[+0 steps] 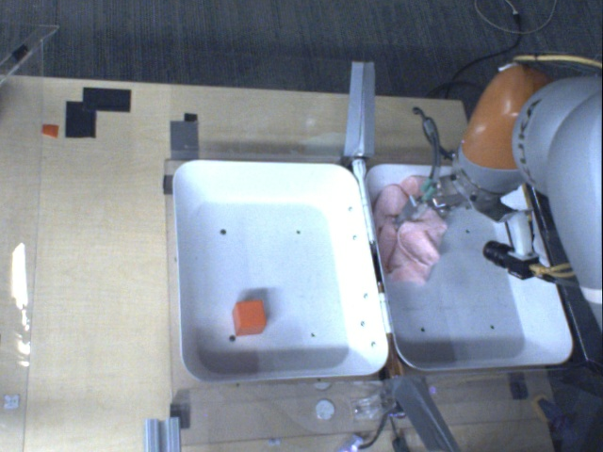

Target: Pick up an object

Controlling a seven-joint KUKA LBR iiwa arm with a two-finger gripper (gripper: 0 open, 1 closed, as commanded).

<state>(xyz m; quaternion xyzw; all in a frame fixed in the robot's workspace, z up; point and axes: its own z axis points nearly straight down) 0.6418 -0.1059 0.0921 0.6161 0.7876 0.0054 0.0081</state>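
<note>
I see the gripper low in the right bin, upper right of frame, touching the pink cloth; whether the jaws grip it I cannot tell. An orange block sits in the left bin.

Two shallow white plastic bins sit side by side on the pale wooden bench, the left bin containing a small orange cube near its front left, the right bin containing a crumpled pink cloth against its left wall, beneath the two-finger gripper.
</note>
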